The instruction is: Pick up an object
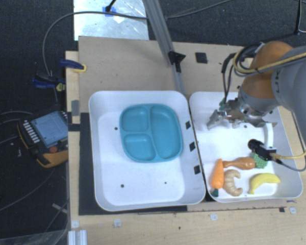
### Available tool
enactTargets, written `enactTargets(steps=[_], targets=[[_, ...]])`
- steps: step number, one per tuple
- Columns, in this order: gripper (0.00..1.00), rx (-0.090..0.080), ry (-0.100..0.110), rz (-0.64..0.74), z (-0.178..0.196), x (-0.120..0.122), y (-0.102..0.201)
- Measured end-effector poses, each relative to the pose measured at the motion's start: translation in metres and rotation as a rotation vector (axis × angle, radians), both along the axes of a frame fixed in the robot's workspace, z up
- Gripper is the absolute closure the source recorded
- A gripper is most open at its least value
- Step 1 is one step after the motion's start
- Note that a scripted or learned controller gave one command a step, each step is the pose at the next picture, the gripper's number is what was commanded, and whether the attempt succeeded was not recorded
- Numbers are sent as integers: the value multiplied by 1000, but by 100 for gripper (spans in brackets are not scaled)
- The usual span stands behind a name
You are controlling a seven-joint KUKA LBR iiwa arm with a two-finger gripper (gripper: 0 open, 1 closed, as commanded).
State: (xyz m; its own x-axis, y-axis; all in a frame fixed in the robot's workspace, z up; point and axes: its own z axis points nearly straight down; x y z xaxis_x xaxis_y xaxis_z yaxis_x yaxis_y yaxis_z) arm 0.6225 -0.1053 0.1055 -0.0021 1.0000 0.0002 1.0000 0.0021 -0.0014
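Several toy foods lie in the near part of the right bin (pixel 201 137): an orange carrot (pixel 217 174), a tan croissant-like piece (pixel 233 182), a yellow banana (pixel 262 181), an orange-brown piece (pixel 239 163) and a small green item (pixel 261 162). My gripper (pixel 218 118) hangs over the far left part of this bin, pointing left, well apart from the foods. Nothing shows in its grasp.
A light blue divided plate (pixel 152 132) rests in the left bin (pixel 107 188). A grey pole (pixel 160 24) slants down to the bench behind the bins. Cables and a black connector (pixel 257 148) hang under the wrist above the foods.
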Motion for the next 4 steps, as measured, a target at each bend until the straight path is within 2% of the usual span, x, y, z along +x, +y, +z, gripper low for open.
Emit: enactTargets(steps=[1,3,4], targets=[[100,-1,-7,0,14,2,-1],[100,-1,-9,3,111,5,-3],[100,1,-1,7,103,-10,50]])
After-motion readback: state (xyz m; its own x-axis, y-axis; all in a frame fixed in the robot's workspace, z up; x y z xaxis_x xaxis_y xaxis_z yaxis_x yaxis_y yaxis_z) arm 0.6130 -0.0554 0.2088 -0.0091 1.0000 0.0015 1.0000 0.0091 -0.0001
